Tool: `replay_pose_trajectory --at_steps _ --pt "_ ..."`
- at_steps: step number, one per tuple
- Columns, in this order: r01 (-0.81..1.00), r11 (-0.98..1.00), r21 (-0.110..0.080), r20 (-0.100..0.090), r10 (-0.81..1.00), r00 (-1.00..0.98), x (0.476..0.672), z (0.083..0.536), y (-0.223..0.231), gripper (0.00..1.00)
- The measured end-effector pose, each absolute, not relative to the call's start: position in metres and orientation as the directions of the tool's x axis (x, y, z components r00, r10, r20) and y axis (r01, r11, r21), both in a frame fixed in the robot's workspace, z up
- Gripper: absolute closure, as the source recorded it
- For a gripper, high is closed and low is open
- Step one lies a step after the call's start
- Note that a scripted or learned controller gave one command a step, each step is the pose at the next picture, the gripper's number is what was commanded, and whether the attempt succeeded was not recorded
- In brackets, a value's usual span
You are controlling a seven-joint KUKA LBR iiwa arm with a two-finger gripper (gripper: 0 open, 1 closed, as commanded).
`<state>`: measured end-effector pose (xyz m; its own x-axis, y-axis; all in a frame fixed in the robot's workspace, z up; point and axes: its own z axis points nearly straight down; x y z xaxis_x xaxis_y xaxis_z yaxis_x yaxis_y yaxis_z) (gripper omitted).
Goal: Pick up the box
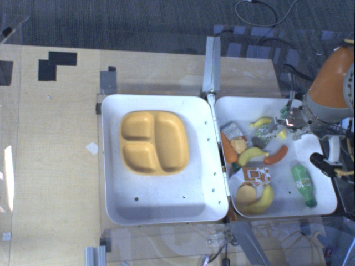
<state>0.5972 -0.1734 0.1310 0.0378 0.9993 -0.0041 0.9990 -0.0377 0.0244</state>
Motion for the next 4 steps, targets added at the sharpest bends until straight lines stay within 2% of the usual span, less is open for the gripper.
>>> replay_pose_trajectory --at_steps 1,2,3,4 --pt "0.958 0.287 0.007 -0.004 0.958 -0.287 0.581 0.16 -0.168 0.0" --pt "0.991 0.136 0.009 -0.004 0.991 -0.136 0.653 0.289 -0.205 0.0" --pt "0.999 0.04 0.008 -0.002 0.999 -0.04 0.622 0.108 -0.181 0.0" --pt "1.0 0.016 0.007 -0.002 1.0 -0.016 0.611 0.155 -0.178 0.0"
